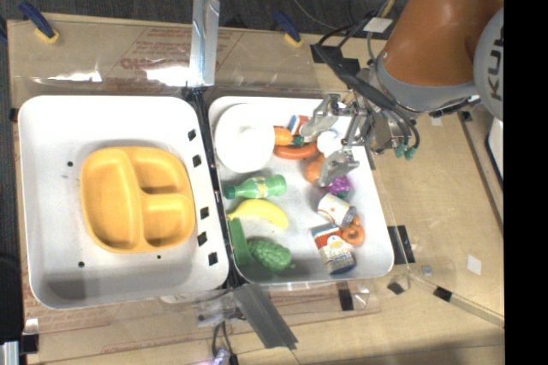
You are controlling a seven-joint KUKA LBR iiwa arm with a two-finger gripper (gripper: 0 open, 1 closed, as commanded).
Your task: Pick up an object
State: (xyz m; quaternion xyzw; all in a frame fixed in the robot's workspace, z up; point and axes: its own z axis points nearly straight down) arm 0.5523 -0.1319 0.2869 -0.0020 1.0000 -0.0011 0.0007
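Two white bins side by side on the counter (445,218), smooth shallow plastic with rounded corners. Left bin (51,140): just a yellow tray (137,196), glossy, split into compartments.

Nearest in the right bin (300,278): a bumpy green piece (270,254) beside a small printed can (336,252) lying tilted. Just beyond, a curved yellow banana (261,212), slick toy plastic by the look, and a small orange lump (353,230) touching a white cup (332,205) on its side. Further still, a green bottle (257,186) lying flat, neck pointing right.

Then the likely targets: a purple piece (341,183) and an orange ball (315,169), close together toward the right wall, directly under the gripper (332,142). Fingers (319,123) spread apart, bare metal, nothing between them; hovering low over the far right part of this bin. Judged as the approach step, grasp not yet made. Cannot tell whether touching anything below.

Next move, by this reading: settle on one item, centre over it, drop straight down, close. Needs care with crowding; round, hard, smooth shapes likely to roll or squirt out of a pinch, and neighbours likely to be nudged.

Farthest: a round white bowl (242,138), matte, at the far left corner, with a flat orange piece (291,151) just to its right.
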